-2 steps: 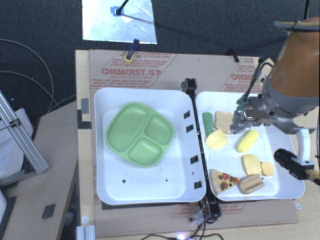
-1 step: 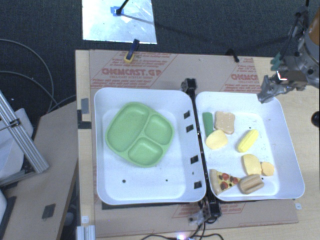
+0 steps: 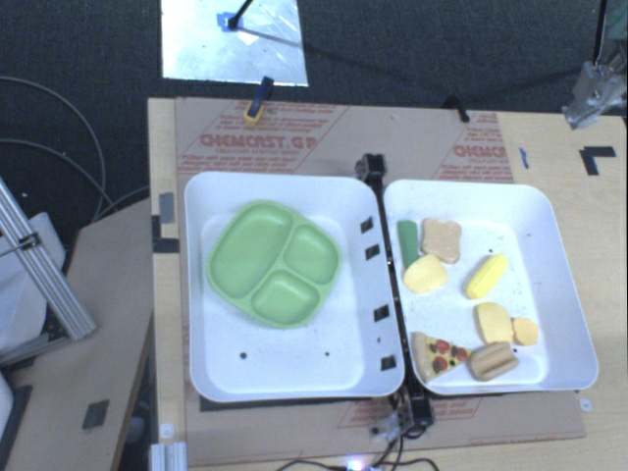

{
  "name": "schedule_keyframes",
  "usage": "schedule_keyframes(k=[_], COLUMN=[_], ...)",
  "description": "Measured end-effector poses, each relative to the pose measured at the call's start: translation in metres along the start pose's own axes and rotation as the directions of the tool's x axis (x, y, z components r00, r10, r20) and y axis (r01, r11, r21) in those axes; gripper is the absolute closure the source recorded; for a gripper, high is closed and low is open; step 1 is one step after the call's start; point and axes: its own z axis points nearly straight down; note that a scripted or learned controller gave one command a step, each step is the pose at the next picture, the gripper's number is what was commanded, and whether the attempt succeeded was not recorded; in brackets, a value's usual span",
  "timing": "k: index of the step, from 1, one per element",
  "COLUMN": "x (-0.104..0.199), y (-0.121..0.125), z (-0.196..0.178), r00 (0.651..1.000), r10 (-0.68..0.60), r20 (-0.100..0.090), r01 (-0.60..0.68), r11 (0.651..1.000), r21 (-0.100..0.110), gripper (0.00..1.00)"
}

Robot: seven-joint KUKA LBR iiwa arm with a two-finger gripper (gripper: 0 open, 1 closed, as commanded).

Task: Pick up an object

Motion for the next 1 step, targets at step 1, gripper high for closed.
schedule_keyframes(k=[1], x=[0.0013], y=[-0.0009], z=[-0.0057], r00=[1.0], r10=[-0.007], r20=[-0.002], r01=[0.007], r11=[1.0], r21=[0.006], gripper=[1.0])
